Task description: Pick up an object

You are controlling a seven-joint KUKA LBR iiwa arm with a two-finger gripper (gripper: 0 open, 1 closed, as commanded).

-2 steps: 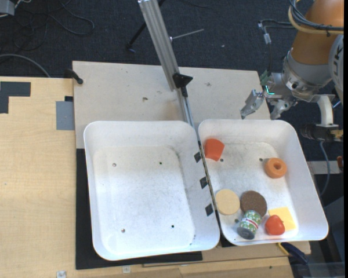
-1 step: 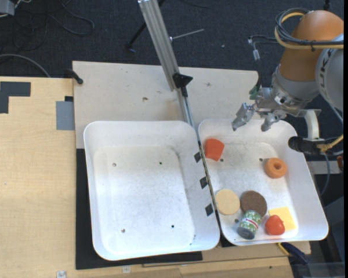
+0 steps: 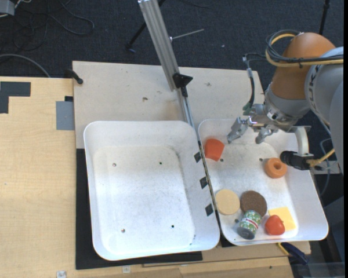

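Left bin (image 3: 104,155) bare of objects; right bin (image 3: 313,213) holds all candidates, so nothing is picked yet and the whole grasp and lift remain. Arm (image 3: 301,74) enters at 2 o'clock of the right bin, gripper (image 3: 250,131) near its 12 o'clock rim with fingers spread apart and nothing between them. Objects in the right bin: brown disc (image 3: 254,201) and tan disc (image 3: 227,201) at 6 o'clock, orange cup (image 3: 214,149) at 10 o'clock nearest the gripper, can (image 3: 249,224), yellow block (image 3: 283,215), orange ring (image 3: 275,167) at 3 o'clock, red piece (image 3: 274,225).
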